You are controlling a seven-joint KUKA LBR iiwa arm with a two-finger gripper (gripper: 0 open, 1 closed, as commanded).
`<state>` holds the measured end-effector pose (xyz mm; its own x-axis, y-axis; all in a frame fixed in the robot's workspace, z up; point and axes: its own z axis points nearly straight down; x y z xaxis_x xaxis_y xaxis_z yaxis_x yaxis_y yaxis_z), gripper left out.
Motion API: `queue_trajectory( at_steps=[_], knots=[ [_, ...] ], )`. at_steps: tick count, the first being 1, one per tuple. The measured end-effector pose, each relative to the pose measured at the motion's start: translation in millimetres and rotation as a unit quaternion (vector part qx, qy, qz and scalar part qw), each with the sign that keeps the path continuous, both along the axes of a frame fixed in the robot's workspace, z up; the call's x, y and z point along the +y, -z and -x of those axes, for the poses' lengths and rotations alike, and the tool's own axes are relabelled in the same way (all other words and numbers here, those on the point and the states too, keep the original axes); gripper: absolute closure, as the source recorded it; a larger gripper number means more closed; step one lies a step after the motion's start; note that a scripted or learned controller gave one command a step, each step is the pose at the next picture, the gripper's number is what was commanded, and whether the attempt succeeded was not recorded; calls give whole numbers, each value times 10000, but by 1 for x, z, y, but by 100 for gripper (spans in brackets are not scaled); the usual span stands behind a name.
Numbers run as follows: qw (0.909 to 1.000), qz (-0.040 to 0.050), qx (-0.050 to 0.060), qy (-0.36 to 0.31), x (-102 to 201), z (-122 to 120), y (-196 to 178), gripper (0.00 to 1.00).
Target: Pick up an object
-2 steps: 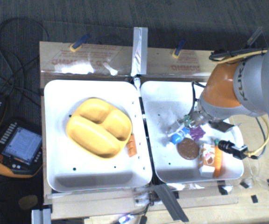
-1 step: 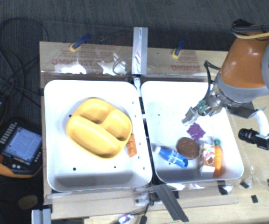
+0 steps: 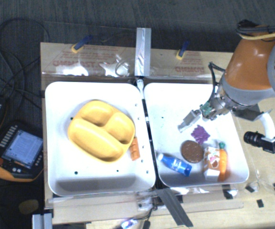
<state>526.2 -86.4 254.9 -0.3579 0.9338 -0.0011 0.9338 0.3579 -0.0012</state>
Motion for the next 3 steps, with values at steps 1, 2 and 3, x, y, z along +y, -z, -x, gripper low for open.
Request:
queue_trajectory(
  at_steps=[1,2,3],
  knots=[
    [10000,-3,5,-11,1,-1,-9,100],
    [9979,0,4,653,-47,-80,71,100],
    [9979,5,4,655,-48,-80,71,0]
  ],
)
